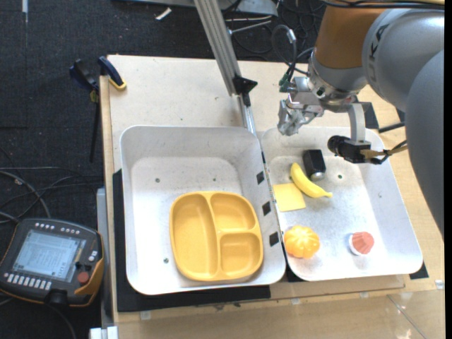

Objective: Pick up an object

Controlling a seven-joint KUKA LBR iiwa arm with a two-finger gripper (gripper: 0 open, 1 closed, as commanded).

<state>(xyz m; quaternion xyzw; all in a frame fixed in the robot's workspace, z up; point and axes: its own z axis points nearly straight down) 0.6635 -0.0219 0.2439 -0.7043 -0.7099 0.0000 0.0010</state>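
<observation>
Two white bins (141,154), one yellow tray (215,235), one banana (305,182), one orange (301,241)

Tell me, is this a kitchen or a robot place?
Probably a robot lab, not a kitchen. A big grey arm with its tool hangs over white bins on a bench, a control pendant sits beside it, and the banana looks like a toy.

No readable text

No word, number, brand or sign can be made out anywhere in the camera view. The teach pendant (48,260) at the lower left has a lit screen and rows of buttons, but whatever stands on them is too small and blurred to read.
</observation>
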